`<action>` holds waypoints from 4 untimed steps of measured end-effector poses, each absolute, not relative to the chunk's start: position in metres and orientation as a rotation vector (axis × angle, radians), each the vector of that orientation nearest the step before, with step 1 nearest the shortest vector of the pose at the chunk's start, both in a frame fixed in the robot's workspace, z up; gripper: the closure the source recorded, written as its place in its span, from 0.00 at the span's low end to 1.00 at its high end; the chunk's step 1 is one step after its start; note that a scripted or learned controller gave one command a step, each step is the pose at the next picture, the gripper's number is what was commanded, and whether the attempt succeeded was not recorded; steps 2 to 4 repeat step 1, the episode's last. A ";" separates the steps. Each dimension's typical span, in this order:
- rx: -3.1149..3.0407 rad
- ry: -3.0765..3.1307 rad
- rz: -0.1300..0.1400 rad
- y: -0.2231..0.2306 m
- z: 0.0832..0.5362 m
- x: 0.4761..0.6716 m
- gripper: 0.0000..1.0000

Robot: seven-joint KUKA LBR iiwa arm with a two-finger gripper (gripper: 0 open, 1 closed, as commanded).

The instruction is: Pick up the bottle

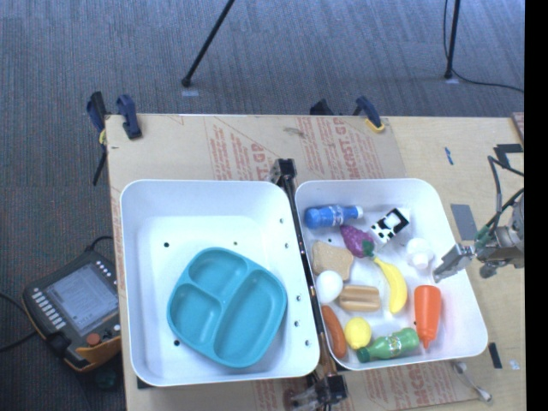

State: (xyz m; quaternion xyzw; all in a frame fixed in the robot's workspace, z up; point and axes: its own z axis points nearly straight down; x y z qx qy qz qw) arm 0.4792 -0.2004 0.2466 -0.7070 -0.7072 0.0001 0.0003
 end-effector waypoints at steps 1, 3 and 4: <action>-2.219 -2.220 0.000 -0.201 0.256 0.479 1.00; -2.219 -2.220 0.000 -0.201 0.256 0.479 1.00; -2.219 -2.220 0.000 -0.201 0.256 0.479 1.00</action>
